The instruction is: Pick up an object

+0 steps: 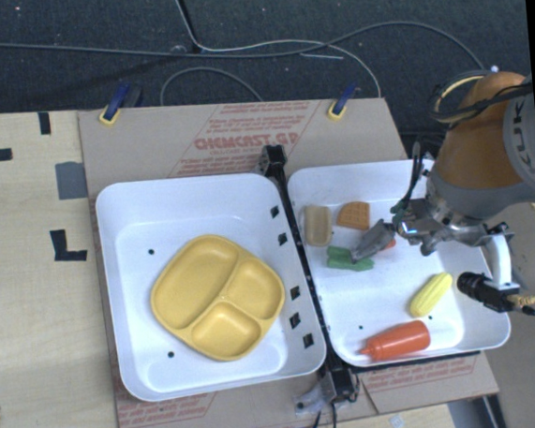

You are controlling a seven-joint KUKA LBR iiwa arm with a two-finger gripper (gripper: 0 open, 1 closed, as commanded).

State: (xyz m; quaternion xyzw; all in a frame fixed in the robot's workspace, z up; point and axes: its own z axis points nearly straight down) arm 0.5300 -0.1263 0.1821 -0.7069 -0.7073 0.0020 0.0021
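The claw (375, 238) hangs low in the right bin (476, 329), its tips over a green block (347, 258); whether they grip it cannot be told. Nearby lie a tan block (317, 223), an orange waffle (353, 215), corn (430, 293) and a red-orange carrot (396, 341).

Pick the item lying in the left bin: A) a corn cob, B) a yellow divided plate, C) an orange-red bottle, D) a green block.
B. The yellow divided plate lies in the left bin, while the corn cob, the orange-red bottle and the green block all lie in the right bin.
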